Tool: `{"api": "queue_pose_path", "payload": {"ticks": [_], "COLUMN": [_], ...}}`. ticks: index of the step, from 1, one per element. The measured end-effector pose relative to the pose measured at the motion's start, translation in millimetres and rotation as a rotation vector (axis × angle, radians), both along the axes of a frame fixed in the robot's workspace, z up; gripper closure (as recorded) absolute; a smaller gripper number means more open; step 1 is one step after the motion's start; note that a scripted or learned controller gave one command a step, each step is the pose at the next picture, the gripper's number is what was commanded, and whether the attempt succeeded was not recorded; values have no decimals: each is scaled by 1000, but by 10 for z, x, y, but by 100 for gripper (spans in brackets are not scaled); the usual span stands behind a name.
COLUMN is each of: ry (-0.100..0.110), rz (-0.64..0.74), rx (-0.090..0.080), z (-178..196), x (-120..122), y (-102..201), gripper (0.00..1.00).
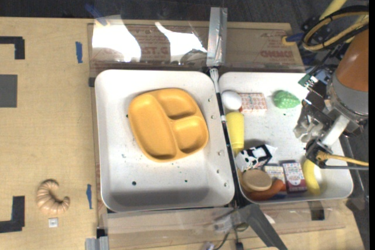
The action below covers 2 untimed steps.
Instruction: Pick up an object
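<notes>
gripper (312, 129): poised over the right-hand side of the right bin (275, 129), low among the clutter, reaching in from the right edge; cannot tell whether open or closed, and nothing seen held in it.
task's thing: none singled out yet; probably the yellow curved piece (311, 177), just beside the gripper in the near right corner of the right bin.
why there: most of the small graspable things sit in the right bin, so working that side makes sense; likely parked above a bare patch of floor to come down without striking anything.
left bin (111, 126): bears a yellow divided plate (169, 123), flat and wide, lying near the middle; judged a poor fit for a narrow pinch.
along the divider: white egg (231, 100) at the back, yellow cylinder (235, 130) just in front of it, both close against the wall shared with the left bin.
back of right bin: pink printed box (253, 102) beside the egg, green lump (286, 99) set apart and free on all sides.
front of right bin: black-and-white toy (255, 155), brown disc (256, 180), two small boxes (274, 173) (293, 175), packed close or touching.
in the way: the near wall and the neighbouring box crowd the yellow curved piece; risk of nudging rather than closing around it.
outside the bins: curled tan thing (53, 196) on the cardboard bench (41, 114), well apart from the arm.
</notes>
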State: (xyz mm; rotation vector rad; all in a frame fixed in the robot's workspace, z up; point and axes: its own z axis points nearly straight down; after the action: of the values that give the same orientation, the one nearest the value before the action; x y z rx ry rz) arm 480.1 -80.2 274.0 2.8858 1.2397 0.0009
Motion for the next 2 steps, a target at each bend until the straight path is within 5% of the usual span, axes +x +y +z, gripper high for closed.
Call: {"api": "queue_pose_path", "payload": {"ticks": [2], "ry": [6], "rz": [222], "rx": [3], "z": [-548], "x": [-14], "y": [-120], "gripper": [100]}}
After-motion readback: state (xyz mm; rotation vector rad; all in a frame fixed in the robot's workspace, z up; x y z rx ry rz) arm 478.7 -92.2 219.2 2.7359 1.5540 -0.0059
